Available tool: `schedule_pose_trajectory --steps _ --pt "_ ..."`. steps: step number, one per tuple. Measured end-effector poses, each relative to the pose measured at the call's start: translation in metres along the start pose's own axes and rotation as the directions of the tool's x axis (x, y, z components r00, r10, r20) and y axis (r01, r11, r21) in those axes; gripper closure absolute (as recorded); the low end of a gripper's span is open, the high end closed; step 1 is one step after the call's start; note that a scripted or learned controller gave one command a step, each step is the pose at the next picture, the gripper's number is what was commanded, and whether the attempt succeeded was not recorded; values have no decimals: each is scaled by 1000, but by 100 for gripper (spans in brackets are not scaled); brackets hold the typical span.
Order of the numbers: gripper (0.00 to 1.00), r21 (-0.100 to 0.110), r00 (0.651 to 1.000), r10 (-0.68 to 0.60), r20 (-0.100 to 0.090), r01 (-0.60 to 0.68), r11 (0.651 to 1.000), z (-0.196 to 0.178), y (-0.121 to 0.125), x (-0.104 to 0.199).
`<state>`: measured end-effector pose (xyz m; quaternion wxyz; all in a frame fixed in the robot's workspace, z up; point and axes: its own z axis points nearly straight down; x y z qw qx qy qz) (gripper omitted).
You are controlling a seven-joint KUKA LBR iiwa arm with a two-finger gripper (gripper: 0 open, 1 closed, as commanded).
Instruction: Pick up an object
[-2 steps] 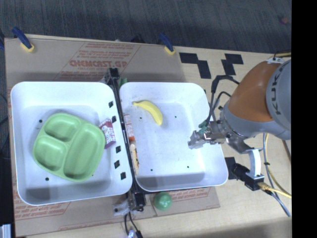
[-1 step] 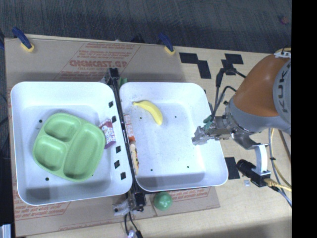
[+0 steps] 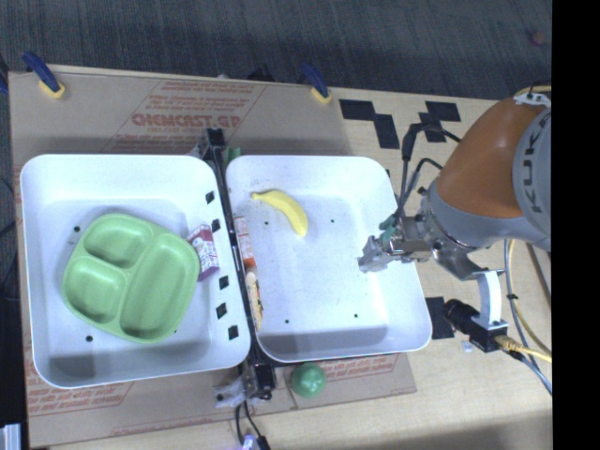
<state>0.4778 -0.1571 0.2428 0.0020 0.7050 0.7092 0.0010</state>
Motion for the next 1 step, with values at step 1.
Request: schedule_pose_trajectory --steps 1 --pt "100 4 1000 -2 -1 2 1000 8 0 28"
